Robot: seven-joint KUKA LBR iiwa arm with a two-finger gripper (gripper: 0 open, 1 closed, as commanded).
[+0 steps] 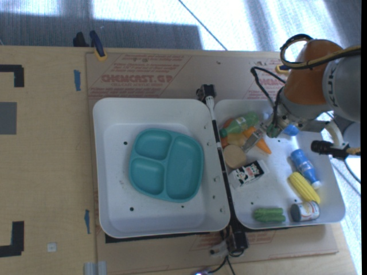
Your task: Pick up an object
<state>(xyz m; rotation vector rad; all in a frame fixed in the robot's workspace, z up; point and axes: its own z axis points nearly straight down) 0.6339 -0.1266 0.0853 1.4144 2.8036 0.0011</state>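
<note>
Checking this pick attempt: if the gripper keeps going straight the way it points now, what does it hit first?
The gripper points down and left into the right bin. Probably the carrot right at its tip, then the tan round piece. Depth is unclear from this slanted view.

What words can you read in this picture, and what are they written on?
"CHEMCAST GP": red print on the brown cardboard sheet under the bins, repeated faintly further right.
Small black-and-white carton in the right bin: markings too small to read.
Blue bottle and small round can: labels too blurred to read.
</note>
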